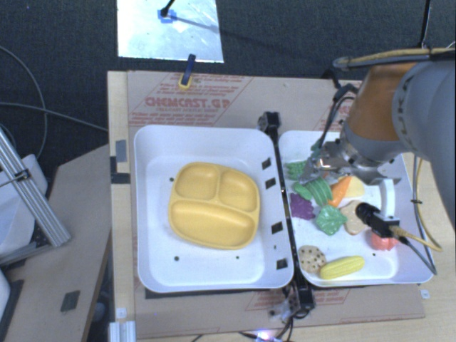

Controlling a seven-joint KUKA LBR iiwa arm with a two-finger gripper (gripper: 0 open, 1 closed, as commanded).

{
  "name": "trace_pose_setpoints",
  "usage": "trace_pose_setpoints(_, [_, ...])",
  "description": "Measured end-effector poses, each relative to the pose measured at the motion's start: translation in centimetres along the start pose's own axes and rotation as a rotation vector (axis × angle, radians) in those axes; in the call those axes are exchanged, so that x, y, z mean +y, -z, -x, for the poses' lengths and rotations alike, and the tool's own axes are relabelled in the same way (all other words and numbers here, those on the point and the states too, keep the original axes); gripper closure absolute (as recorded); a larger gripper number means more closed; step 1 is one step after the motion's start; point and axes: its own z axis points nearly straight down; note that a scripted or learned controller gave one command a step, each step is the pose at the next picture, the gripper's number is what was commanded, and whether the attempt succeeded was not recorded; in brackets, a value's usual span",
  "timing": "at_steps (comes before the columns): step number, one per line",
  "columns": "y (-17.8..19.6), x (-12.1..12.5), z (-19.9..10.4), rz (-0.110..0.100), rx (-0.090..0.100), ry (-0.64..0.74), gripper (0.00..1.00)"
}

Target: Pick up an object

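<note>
Left bin (pixel 153 212): a shallow white tray holding a yellow divided plate (pixel 214 205), which lies flat near its middle.
Divider (pixel 281 198): a dark strip with clips runs from far to near between the two bins.
Right bin (pixel 410 266): holds the toy food, all crowded toward its left and near parts.
Far cluster: a green leafy piece (pixel 296 169) and a green pepper (pixel 315 190) lie just under the arm's wrist, with purple grapes (pixel 301 206) on their near side.
Middle: a green broccoli piece (pixel 330 219) touches a tan bread slice (pixel 352 219); an orange carrot (pixel 347 189) lies on their far side.
Near edge: a speckled cookie (pixel 310 257) and a yellow corn cob (pixel 342 266) lie side by side, clear of the clutter.
Gripper (pixel 322 164): low over the far cluster; the wrist hides the tips, so I cannot tell how it is set or whether it has anything.
Arm (pixel 399 112): reaches in from the right.
Advice: likely target is the pepper or leafy piece. Straddle one piece only, keep off the divider, close fully before lifting.
</note>
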Motion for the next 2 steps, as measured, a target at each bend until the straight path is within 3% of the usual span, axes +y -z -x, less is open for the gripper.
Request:
trace_pose_setpoints(1, [6.4,-1.7,-5.8,-0.009,0.003,-0.001,1.0])
trace_pose_setpoints(2, [10.6,-6.1,-5.5,-0.012,0.001,-0.007,1.0])
